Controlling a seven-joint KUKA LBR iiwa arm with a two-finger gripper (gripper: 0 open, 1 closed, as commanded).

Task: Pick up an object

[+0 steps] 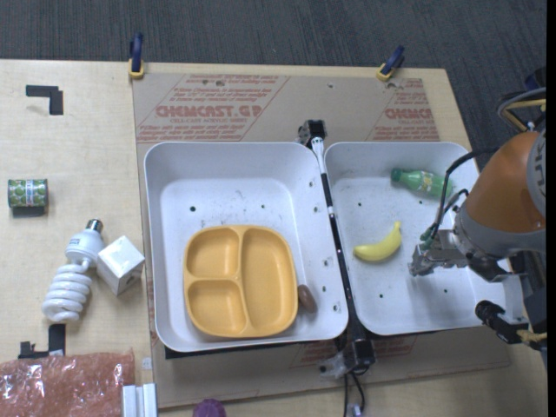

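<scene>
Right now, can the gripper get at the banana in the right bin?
Probably yes. The gripper hangs over the right bin, just right of the banana, with bare bin floor between them. The green bottle lies farther back, out of the way.

Open floor surrounds the banana (380,248) in the right bin (382,315); the green bottle (420,181) lies well apart.

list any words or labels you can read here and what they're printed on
"CHEMCAST G P": red print, repeated, on the brown protective sheet behind the left bin.
"CHEMCAS": same print, cut off, behind the right bin.
Green can label: too small.
Green bottle label: blurred.
</scene>
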